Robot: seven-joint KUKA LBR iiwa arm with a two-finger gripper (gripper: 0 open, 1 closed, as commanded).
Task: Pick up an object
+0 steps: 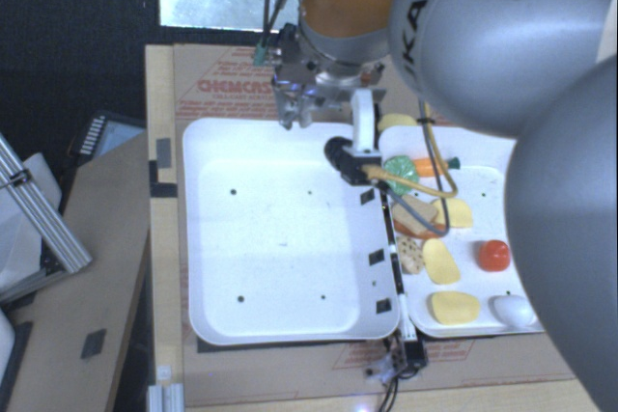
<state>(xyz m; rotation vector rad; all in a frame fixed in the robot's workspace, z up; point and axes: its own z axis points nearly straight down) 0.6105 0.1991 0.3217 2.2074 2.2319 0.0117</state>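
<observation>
Gripper point(295, 111): hangs above far rim of left bin point(222, 236); spread or pressed together, cannot tell. Pick candidates: red piece point(493, 254), yellow slice point(441, 261), clustered in right bin point(483, 183), well apart from gripper. Reposition likely needed.

One camera above the bench point(166, 246) looks down aslant on the left bin point(280, 227) and right bin point(483, 188).
</observation>
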